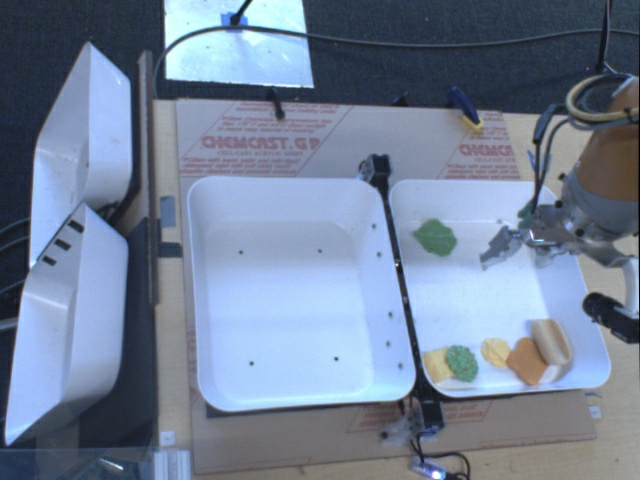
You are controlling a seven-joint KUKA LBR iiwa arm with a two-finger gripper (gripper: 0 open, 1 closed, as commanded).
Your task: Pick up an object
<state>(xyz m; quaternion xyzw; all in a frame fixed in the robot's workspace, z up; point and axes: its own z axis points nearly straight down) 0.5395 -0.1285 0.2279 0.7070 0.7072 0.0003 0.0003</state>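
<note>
From my seat I see the gripper (497, 250) hanging over the right bin (470, 193), in its upper right part, with the arm (605, 173) coming in from the right edge. Whether it is spread or pressed together I cannot tell at this angle; I see nothing pinched in it, so I judge no pick has been made.

Taking the right bin as my landmark: the green leaf (436, 237) lies in its upper left part, near the gripper and to its left, apart from everything else. Along the bin's near edge sits a row of pieces: a yellow piece (436, 366) with a green floret (461, 362) touching it at the near left corner, then a small yellow chip (495, 351), then an orange wedge (527, 361) against a bread roll (552, 342) at the near right corner.

The left bin (290, 193) sits just beside the right bin.

By my reading the task is at its start: approach and descent, closing, and lifting all remain. The leaf looks the closest candidate, lone and unobstructed
</note>
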